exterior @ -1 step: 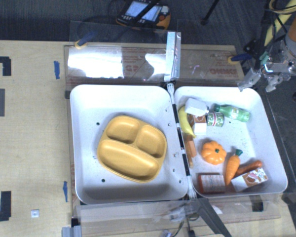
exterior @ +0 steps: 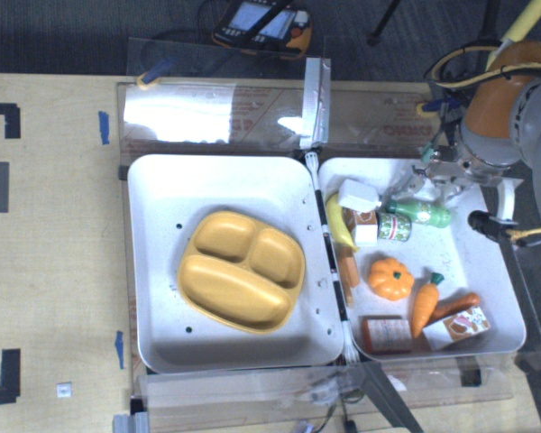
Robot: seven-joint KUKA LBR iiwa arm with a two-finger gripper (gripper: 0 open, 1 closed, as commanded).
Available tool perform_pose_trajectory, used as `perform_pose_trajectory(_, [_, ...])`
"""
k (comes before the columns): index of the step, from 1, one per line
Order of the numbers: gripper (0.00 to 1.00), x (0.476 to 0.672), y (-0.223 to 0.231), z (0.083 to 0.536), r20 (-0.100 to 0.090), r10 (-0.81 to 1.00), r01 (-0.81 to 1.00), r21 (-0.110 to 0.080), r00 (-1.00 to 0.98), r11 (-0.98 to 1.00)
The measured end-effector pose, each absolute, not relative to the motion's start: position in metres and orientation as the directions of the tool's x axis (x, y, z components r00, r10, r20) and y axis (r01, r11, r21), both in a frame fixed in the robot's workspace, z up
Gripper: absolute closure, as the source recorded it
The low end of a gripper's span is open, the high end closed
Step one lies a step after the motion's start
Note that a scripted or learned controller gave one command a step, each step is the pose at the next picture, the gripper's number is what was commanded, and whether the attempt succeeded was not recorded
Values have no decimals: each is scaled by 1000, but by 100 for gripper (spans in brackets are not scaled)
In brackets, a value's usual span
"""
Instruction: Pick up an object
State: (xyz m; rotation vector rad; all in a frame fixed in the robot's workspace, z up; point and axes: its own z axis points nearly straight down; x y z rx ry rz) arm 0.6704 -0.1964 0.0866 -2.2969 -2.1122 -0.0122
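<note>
Green bottle [exterior: 413,216] lies on its side at about 12 o'clock in the right bin [exterior: 509,318], white cap end pointing to 9. Tool [exterior: 430,177] sits just above it at the bin's 12–1 o'clock rim, metal parts close to the bottle's top; contact unclear, tool state can't tell. White box [exterior: 358,194] just at 9 of the bottle, banana [exterior: 338,224] along the bin's 9 o'clock wall. Toy pumpkin [exterior: 390,278] near centre, carrot [exterior: 423,303] at 5 of it, touching the orange carton [exterior: 460,321]. Brown packet [exterior: 387,334] at 6. Left bin [exterior: 153,206] carries a yellow divided plate [exterior: 241,268], centre. Both bins on the surface [exterior: 45,242]. Arm [exterior: 505,106] enters from 2 o'clock.
</note>
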Motion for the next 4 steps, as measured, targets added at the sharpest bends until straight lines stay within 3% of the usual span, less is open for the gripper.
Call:
perform_pose_trajectory(1, [100,672,-199,98,6,997,997,2,81,-81])
perform_pose_trajectory(2, [100,615,-120,87,1,999,999,5,-37,37])
perform_pose_trajectory(3, [0,614,-125,87,-6,999,999,4,-33,33])
perform_pose_trajectory(4, [0,562,-113,87,1,984,984,3,178,-178])
